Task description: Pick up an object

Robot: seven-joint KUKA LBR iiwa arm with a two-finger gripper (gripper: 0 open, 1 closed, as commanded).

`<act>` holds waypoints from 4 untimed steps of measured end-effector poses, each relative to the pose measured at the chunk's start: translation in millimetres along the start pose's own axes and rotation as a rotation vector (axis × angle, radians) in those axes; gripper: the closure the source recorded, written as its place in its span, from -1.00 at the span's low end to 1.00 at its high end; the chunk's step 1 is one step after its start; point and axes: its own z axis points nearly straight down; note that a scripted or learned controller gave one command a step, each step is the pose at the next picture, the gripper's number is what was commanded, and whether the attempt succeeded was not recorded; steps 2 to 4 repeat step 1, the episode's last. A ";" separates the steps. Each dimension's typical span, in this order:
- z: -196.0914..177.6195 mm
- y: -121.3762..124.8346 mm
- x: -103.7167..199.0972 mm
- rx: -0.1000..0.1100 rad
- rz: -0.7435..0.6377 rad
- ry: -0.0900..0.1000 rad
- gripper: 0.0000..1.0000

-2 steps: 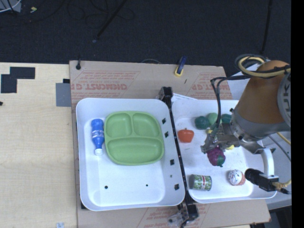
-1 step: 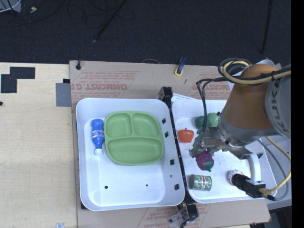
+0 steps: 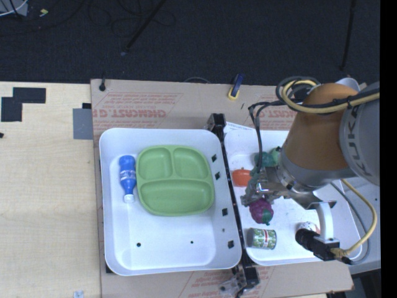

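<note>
In the right bin, my gripper hangs low at the left side, under the grey and orange arm. Just below it, and touching or nearly touching it, lies a magenta, grape-like object. An orange object lies close to the gripper's upper left. A teal object peeks out above the gripper, partly hidden by the arm. A small can with a green label lies on its side near the bin's front edge.
The left bin holds a green divided plate and a blue bottle lying beside the plate's left edge. A black divider runs between the two bins. The arm covers much of the right bin's middle.
</note>
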 end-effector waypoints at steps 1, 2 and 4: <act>17.8 4.9 -0.2 0.003 0.003 -0.001 1.00; 17.8 4.9 -0.2 0.003 0.003 -0.001 1.00; 17.8 4.9 -0.2 0.003 0.003 -0.001 1.00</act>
